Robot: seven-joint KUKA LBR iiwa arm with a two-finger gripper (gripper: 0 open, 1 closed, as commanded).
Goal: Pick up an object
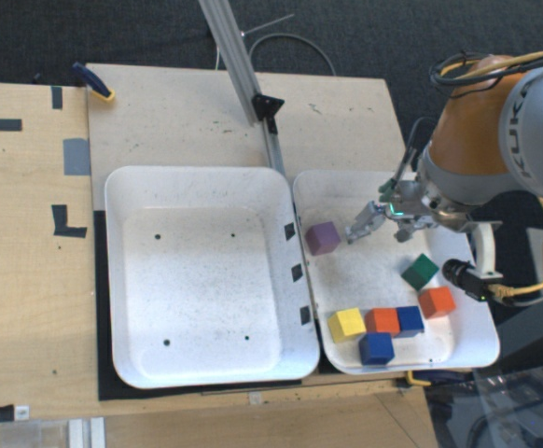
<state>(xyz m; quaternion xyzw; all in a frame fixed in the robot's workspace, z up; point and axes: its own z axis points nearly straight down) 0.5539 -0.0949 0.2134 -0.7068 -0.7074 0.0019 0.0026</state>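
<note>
Right bin — small purple cube (matte) beside tool, grip unclear.

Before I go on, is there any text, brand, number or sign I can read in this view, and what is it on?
"KU": the visible start of vertical lettering on the grey arm casing at the right edge; the rest is cut off.
The blocks, the white bins and the bench carry no readable text; the dark tape pieces on the bench are plain.
</note>
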